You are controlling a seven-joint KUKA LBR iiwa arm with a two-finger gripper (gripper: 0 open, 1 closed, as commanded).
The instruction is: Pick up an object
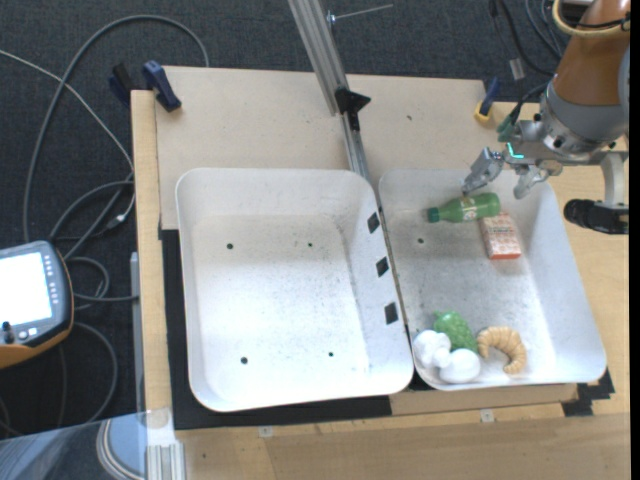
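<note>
Green plastic bottle (466,209) lies on its side near the far edge of the right white bin (560,298) — the approach step, nothing lifted yet.
The tool (508,175) hangs just above the bottle's far end with its two fingers spread and nothing between them. A small orange-and-white carton (500,236) lies just beside the bottle; a green lump (455,327), white rounded pieces (447,356) and a tan croissant-shaped toy (505,347) crowd the bin's near corner. Next, I judge, the tool must drop squarely over the bottle — clear of the carton — then close.
</note>
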